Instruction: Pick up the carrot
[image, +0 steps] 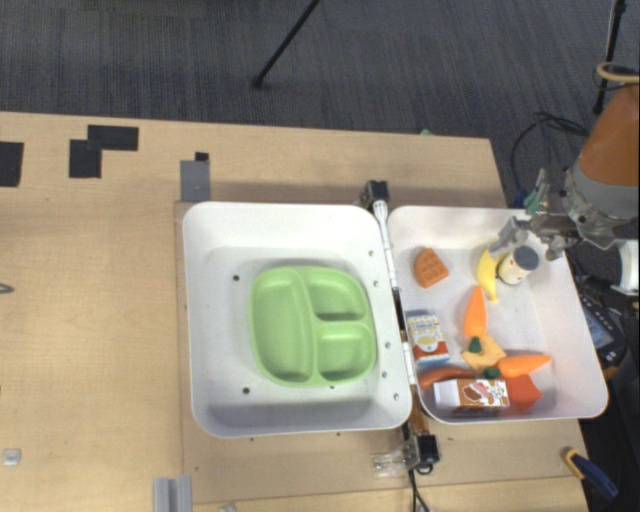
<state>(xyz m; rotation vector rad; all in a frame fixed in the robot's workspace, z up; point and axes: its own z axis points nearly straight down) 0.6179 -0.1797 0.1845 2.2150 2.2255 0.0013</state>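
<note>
In the right bin (560, 300), an orange carrot (474, 312) lies nearly upright in the view, at the bin's middle. A second orange, carrot-like piece (524, 365) with a green end lies crosswise near the front. My gripper (524, 245) hangs over the bin's far right corner, above and to the right of the carrot and apart from it. A yellow banana (487, 272) lies just left of the gripper, and a small round grey-and-white object (518, 265) sits right below it.
The right bin also holds an orange wedge (430, 267), a small carton (425, 332), a yellow piece (483, 350), a red sausage-like item (440, 377) and a brown juice box (483, 393). A green divided plate (312, 325) lies in the left bin (210, 260).
</note>
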